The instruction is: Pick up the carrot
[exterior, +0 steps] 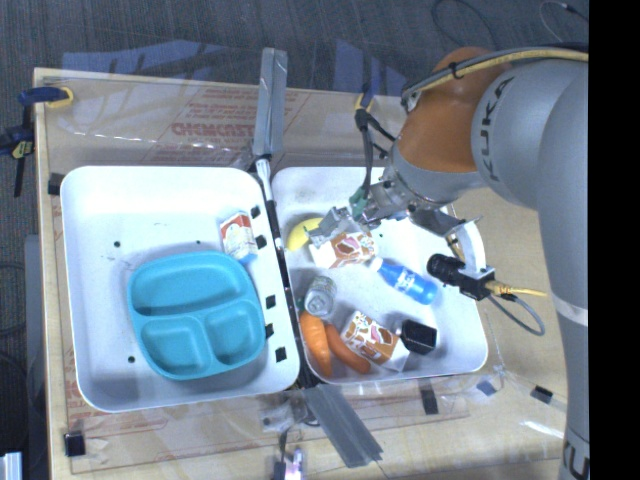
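The orange carrot (318, 342) lies in the front left corner of the right bin (470, 298), against the divider wall. A silver can (320, 295) sits just behind it and a brown-and-white carton (373, 338) lies at its right. My gripper (360, 211) hangs over the back of the right bin, right above another brown-and-white carton (343, 250), well behind the carrot. The wrist hides part of the gripper.
A yellow lemon (298, 233), a blue bottle (408, 281) and a black block (419, 336) also lie in the right bin. The left bin (90, 268) holds a blue divided plate (195, 313) and a small carton (236, 234).
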Motion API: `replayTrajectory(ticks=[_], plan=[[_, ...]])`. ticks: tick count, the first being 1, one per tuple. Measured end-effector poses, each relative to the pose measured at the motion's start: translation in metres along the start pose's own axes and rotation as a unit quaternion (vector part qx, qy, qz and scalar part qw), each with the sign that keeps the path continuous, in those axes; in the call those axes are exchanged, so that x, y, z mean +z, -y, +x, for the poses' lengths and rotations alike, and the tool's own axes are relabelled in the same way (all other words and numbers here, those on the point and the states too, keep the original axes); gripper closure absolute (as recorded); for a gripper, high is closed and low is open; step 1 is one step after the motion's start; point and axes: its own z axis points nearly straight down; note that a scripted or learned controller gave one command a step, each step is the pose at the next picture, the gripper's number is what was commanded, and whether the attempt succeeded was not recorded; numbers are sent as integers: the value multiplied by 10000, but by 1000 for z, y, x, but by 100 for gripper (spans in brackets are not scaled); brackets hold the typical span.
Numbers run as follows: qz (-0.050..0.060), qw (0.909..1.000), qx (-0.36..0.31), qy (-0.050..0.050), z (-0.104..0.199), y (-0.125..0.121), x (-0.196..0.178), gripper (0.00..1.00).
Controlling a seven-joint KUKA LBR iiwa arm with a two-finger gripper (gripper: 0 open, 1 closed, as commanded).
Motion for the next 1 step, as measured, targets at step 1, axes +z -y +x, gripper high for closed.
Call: replayTrajectory(ticks=[1], plan=[[-21,9867,-1624,22,-52,83,102,0]])
